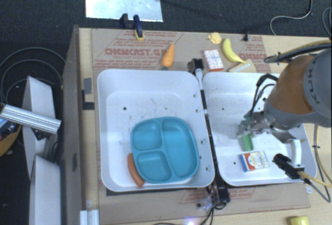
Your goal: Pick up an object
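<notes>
Gripper [248, 130] sits low in the right bin [228, 89], arm [295, 92] reaching in from the right edge of the camera view. Tip is directly over a small green object [247, 141], which pokes out just below it. Whether that object is pinched or merely beneath the tool cannot be told; the wrist hides the contact.

Likely target: the green object, since the tool is centred on it and not on its neighbour. A small carton [254, 160], white with red and blue print, lies flat just below and to the right, near but apart.

Left bin [111, 89] carries a blue divided tray [164, 149], with an orange sausage-shaped piece [134, 169] at its lower left edge, touching or nearly so. Both are well apart from the arm.

Judgement: grasp stage, lift not yet evident. Risk: a small, low object may slip.
</notes>
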